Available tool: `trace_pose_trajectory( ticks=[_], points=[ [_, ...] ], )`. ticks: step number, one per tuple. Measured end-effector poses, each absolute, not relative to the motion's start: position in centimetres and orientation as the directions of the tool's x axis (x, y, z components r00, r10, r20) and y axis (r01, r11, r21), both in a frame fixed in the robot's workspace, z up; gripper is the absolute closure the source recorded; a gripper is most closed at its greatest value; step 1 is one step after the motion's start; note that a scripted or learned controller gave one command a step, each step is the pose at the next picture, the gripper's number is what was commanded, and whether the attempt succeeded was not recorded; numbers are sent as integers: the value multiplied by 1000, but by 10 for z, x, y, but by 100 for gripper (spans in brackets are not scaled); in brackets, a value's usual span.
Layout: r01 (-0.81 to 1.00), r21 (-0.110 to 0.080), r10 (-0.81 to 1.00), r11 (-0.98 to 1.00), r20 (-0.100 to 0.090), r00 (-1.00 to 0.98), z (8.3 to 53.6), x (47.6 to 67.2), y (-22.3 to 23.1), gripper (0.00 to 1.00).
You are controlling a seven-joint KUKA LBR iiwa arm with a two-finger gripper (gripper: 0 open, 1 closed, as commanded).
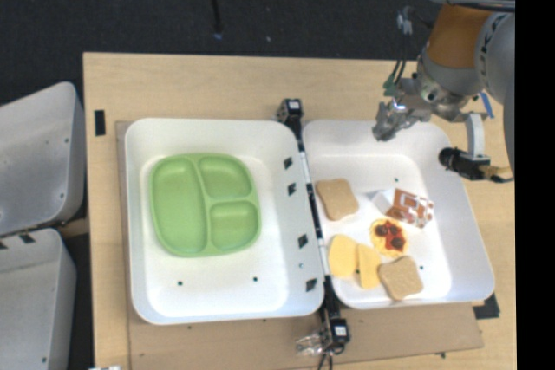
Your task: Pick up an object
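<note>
White plastic walls frame the right bin (451,186), where the food pieces lie scattered in its lower half. The tool (387,127) hangs at the upper middle-right of the frame, over the bin's upper edge, and nothing sits between its tips; whether it is open or closed I cannot tell at this size. The nearest candidate is a tan bread slice (336,198), which lies below and to the left of the tool in the frame, well apart from it, with its long axis running roughly top to bottom, slightly tilted. Further down lie a small red-and-white packet (409,207), a red-topped round piece (389,236), yellow cheese slices (355,260) and a second brown slice (401,277) (these last three nearly touch one another). The left bin (139,212) holds a green divided plate (205,204). To my judgement, the coming move is a descent down-frame and leftward toward the bread slice.
</note>
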State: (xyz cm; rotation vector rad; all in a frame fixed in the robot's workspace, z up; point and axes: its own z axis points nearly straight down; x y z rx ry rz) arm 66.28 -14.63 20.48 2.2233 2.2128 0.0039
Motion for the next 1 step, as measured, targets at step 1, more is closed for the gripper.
trace_pose_trajectory(
  ticks=[1],
  points=[
    [1000,7,1000,-9,-2,9,254,656,-149,100]
  ],
)
